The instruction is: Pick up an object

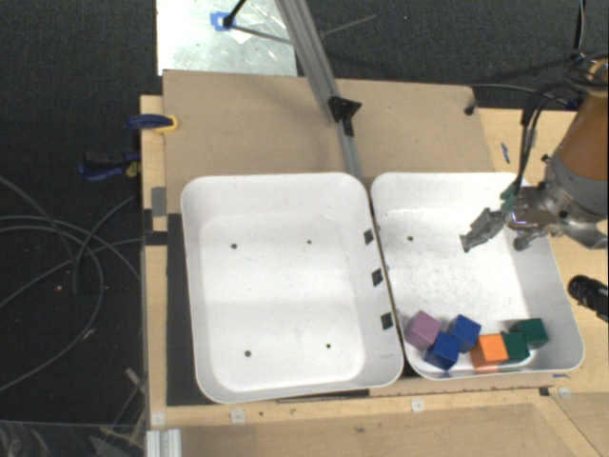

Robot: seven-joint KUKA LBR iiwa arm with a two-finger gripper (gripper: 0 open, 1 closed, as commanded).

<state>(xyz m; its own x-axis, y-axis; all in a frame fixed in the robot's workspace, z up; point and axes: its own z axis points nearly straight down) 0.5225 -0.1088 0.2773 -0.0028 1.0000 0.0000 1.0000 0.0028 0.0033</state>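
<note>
Several small blocks crowd the near edge of the right bin [428,208]: a purple one [423,329], two blue ones [464,329] [443,350], an orange one [492,348] and two dark green ones [529,331] [515,347]. My gripper [500,236] hangs over the middle right of that bin, well behind the blocks and apart from them. Its fingers are spread, with nothing between them. The arm comes in from the right edge.
The left bin [205,255] lies beside the right one; black clips [377,276] sit along their shared rim. A slanted metal pole [314,55] rises from behind the bins. Cables [533,103] run near the arm at upper right.
</note>
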